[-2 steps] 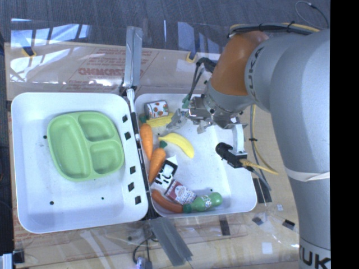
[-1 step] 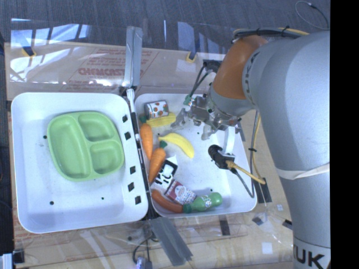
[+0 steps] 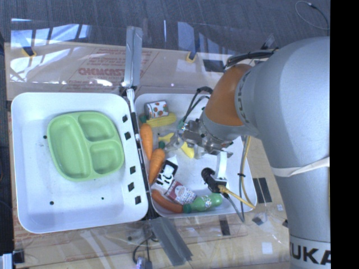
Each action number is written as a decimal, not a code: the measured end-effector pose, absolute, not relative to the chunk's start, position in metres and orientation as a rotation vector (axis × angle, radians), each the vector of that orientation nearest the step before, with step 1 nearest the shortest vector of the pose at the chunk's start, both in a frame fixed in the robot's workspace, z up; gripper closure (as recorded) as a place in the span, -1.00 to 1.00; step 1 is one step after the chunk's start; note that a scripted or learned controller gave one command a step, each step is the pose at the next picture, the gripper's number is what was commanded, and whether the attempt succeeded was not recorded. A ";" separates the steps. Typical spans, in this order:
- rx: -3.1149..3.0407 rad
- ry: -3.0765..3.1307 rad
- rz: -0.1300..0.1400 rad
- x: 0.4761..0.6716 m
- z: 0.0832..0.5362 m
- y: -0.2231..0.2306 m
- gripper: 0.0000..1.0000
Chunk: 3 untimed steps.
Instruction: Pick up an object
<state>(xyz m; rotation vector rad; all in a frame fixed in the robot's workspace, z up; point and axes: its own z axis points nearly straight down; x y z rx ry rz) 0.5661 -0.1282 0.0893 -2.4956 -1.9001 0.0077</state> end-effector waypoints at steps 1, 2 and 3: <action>-2.470 -1.930 0.007 0.554 0.089 -0.167 -1.00; -2.463 -1.935 0.011 0.554 0.098 -0.167 1.00; -2.463 -1.935 0.011 0.554 0.098 -0.167 -1.00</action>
